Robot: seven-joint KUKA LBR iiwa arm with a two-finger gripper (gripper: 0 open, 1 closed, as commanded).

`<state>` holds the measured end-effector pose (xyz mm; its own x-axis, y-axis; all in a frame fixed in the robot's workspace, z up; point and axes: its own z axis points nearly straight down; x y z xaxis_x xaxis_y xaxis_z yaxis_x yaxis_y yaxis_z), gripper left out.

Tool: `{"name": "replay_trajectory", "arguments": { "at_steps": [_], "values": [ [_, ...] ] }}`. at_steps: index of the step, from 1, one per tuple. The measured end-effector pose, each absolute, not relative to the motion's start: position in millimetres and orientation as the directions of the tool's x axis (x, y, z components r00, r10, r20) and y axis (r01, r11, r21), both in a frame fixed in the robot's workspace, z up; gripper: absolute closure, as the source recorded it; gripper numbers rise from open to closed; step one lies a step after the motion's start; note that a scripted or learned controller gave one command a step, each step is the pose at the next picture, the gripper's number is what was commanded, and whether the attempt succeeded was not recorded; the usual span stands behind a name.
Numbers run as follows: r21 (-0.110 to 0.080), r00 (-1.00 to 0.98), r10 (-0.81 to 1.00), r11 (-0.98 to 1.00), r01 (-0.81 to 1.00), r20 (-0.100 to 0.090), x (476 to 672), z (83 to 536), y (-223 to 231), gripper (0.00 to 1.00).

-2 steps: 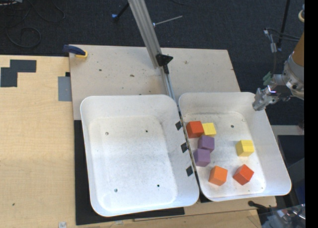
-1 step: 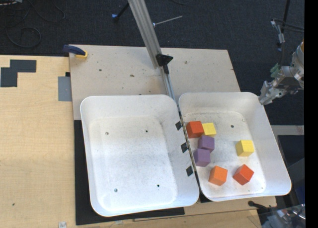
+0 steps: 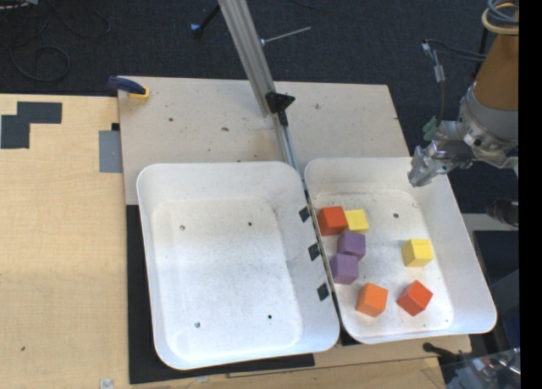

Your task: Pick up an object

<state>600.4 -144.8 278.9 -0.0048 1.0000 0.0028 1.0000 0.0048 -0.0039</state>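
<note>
Pincer (image 3: pixel 421 169) hangs over right bin's (image 3: pixel 461 235) rim.

The gripper (image 3: pixel 423 167) hangs at about two o'clock over the right bin (image 3: pixel 461 260), above its upper right rim and apart from the blocks. Inside lie two purple cubes (image 3: pixel 348 255) touching at nine o'clock, a red cube (image 3: pixel 331 219) against a yellow one (image 3: pixel 356 220) above them, another yellow cube (image 3: pixel 417 251) centre-right, and an orange cube (image 3: pixel 371 299) beside a red cube (image 3: pixel 414 297) at six.
</note>
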Motion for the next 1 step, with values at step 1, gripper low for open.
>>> {"name": "replay_trajectory", "arguments": {
  "at_steps": [1],
  "values": [
    [-0.004, -0.004, 1.0, 0.004, 1.0, 0.003, 581.0, 275.7, -90.5, 1.0]
  ]
}}
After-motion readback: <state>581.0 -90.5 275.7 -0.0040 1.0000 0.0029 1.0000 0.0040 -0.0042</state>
